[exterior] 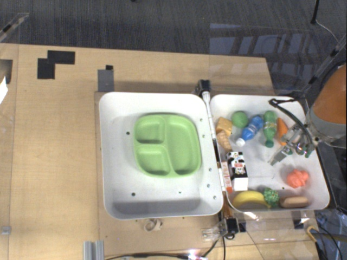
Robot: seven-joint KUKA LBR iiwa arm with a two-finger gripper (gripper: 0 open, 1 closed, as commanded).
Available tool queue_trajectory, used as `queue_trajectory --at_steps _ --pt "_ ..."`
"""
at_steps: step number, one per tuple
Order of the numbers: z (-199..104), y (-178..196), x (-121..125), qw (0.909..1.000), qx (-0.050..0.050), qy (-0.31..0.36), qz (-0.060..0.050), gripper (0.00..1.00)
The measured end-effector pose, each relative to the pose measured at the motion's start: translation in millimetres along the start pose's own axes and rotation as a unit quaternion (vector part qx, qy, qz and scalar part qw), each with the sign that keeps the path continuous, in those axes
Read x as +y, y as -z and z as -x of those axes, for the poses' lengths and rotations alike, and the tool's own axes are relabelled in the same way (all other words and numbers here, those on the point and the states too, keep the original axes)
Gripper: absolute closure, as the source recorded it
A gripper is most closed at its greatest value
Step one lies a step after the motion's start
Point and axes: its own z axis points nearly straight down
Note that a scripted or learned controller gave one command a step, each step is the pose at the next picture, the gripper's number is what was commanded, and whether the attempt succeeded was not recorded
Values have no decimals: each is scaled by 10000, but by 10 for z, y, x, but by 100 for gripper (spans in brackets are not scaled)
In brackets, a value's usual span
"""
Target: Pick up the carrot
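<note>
Orange carrot (282,127) lies in your right bin (324,196), toward its far right side, just right of the green bottle (269,128) and touching or nearly touching it. Your gripper (286,149) hangs just near of the carrot, over bare bin floor; fingers look slightly parted with nothing between them.

Blue bottle (250,128) lies left of the green one, green ball (239,118) beside it. Pink item (297,179) sits near-right of the gripper. Banana (251,199), small green piece (271,196) and brown sausage-like item (294,202) line the near wall.

Left bin (114,199) holds a green divided plate (166,144). Both bins rest on the wooden worktop (49,161).
</note>
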Motion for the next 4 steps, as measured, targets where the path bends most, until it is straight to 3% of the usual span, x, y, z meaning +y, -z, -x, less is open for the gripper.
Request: queue_trajectory --at_steps 1,2,3,4 --pt "503 -240 382 9974 0 721 -5 0" --pt "263 -226 207 9936 -17 1132 8 0" --pt "328 -55 256 9797 -12 2006 4 0" --pt "453 -234 358 8992 -20 4376 12 0"
